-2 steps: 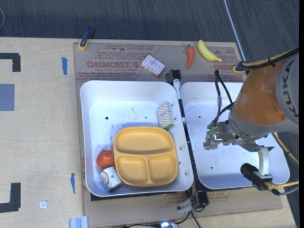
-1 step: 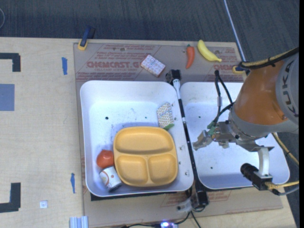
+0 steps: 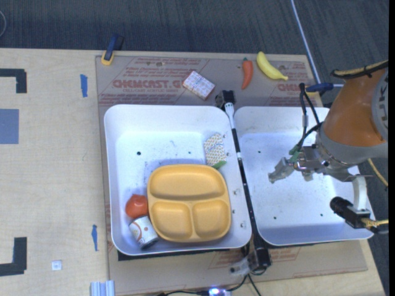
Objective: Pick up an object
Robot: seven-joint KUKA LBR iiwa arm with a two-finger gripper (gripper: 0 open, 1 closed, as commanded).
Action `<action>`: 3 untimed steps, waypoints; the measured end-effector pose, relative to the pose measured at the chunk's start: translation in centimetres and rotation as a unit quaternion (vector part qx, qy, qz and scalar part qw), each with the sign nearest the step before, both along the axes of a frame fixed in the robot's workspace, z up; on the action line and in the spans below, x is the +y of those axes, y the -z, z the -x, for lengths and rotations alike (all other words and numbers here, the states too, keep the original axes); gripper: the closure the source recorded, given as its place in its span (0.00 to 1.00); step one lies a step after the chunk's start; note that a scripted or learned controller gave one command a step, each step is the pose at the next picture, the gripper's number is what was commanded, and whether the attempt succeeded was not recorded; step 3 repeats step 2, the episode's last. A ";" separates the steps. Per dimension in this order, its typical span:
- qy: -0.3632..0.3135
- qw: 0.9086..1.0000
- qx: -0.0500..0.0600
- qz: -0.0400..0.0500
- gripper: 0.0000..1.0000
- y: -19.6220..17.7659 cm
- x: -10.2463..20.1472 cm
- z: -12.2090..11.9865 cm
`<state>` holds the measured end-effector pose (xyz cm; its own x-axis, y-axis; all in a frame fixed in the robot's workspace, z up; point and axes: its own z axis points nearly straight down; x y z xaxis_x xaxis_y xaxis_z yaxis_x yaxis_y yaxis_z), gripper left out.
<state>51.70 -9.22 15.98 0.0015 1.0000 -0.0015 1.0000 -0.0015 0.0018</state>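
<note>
Partly hidden can point(image 3: 141, 230) under tray point(image 3: 188, 202)

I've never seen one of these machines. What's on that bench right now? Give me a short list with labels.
arm: grey with an orange band, reaching in from the right over the right bin
gripper: low over the right bin's floor, nothing visible between its fingers
left bin: holds a yellow divided tray, a red ball-like item, a small can, a patterned packet
behind the bins: banana, red pepper, small patterned box
</note>
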 end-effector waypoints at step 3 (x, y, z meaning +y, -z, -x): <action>-0.001 1.000 -0.001 0.000 0.00 7.4 -2.1 -7.9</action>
